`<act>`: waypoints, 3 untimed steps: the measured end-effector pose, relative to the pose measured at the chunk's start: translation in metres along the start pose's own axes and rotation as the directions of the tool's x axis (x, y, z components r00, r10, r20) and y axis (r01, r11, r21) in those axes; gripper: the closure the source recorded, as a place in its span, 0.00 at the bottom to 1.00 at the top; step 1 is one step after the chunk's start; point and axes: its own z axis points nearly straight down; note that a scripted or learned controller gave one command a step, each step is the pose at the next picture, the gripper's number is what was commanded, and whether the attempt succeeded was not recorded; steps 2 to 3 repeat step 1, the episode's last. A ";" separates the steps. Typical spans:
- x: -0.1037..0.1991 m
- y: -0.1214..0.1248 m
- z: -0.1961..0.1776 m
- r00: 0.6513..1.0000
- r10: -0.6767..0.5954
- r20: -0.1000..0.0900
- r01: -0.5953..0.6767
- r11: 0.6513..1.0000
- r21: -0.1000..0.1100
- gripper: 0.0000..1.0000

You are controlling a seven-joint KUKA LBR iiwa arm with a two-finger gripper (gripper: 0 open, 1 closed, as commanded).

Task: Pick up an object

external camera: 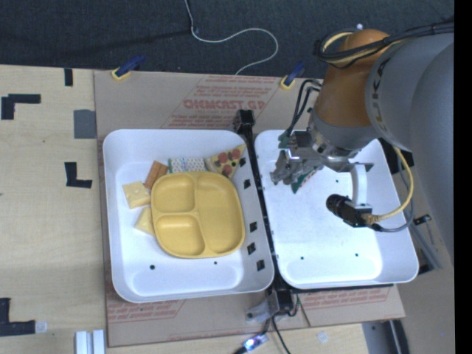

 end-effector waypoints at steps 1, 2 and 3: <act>-0.006 -0.014 0.000 1.000 0.001 0.000 -0.001 1.000 0.000 1.00; -0.006 -0.014 0.000 1.000 0.001 0.000 -0.001 1.000 0.000 1.00; -0.006 -0.014 0.000 1.000 0.001 0.000 -0.001 1.000 0.000 1.00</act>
